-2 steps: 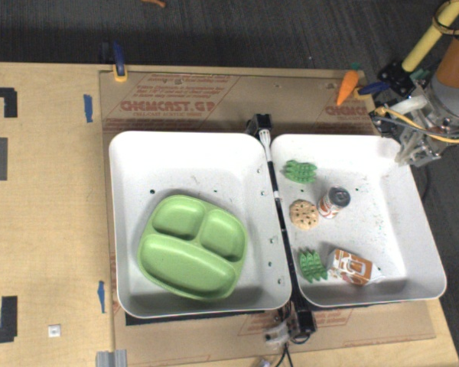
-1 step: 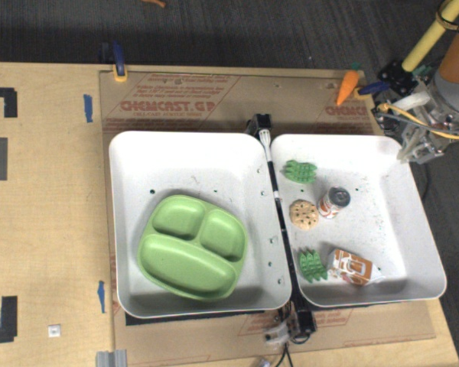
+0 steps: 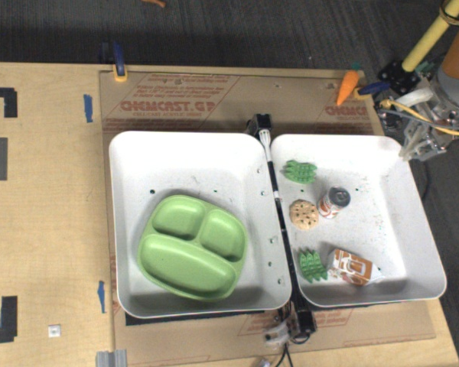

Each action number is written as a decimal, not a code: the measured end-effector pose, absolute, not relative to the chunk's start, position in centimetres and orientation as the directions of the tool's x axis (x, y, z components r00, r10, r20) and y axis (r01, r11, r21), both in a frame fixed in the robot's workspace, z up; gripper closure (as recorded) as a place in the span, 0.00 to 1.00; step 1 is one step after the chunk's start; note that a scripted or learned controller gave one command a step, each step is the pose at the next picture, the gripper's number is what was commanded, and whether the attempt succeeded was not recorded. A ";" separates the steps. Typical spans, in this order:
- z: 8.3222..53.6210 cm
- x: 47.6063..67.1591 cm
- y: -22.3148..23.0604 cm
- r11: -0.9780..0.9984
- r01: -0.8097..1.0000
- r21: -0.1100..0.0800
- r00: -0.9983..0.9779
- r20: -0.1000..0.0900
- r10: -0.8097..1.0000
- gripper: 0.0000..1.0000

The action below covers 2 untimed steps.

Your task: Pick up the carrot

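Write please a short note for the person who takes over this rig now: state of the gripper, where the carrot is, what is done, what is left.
Gripper: at the right bin's far right corner, holding nothing visible; open or shut is unclear.
Carrot: lying on the board beyond the right bin, outside both bins.
Done: nothing yet; the carrot is not picked up.
Left: move to the carrot, grasp it and lift it.
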State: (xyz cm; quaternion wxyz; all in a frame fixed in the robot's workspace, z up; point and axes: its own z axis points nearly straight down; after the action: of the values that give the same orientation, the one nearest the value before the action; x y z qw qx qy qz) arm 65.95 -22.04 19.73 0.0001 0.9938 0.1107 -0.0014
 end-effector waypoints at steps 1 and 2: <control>20.8 66.0 -22.0 -0.975 0.222 0.001 0.975 -0.002 0.222 1.00; 21.8 66.1 -22.0 -0.974 0.225 0.002 0.974 -0.002 0.225 1.00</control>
State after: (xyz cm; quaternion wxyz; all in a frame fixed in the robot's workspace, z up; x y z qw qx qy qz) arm 66.06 -21.97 21.77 0.0014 0.9936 0.1132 -0.0009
